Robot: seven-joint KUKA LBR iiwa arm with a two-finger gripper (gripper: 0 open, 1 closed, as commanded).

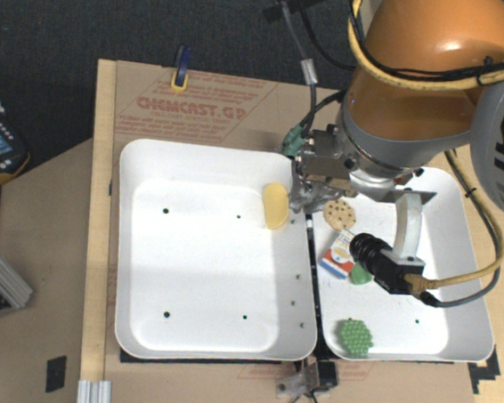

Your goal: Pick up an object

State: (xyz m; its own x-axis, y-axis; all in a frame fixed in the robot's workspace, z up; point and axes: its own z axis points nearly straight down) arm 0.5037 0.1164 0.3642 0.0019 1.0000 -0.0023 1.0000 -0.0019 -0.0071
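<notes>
From my remote station, the camera view shows two shallow white bins side by side on a cardboard sheet printed with red lettering.

The left bin holds one item: a pale yellow oblong piece, lying against the bin's right wall near its far corner. The rest of its floor is bare apart from small dark dots.

The right bin holds several items. A round tan cracker-like disc lies near the divider. Nearer the camera sits a small white packet with red and blue markings, and just beside it a green object, partly covered by a black fitting with a cable. A green knobbly ball sits alone near the front wall.

The arm with its orange band covers the far part of the right bin, and whatever lies beneath it is hidden. The gripper hangs over the divider between the bins, just beside the yellow piece and the disc. Its jaws are lost in dark metalwork and shadow; I cannot tell how they stand, and I see nothing between them.

Open floor is widest in the left bin's centre and front. The right bin has free space along its right and front edges.
</notes>
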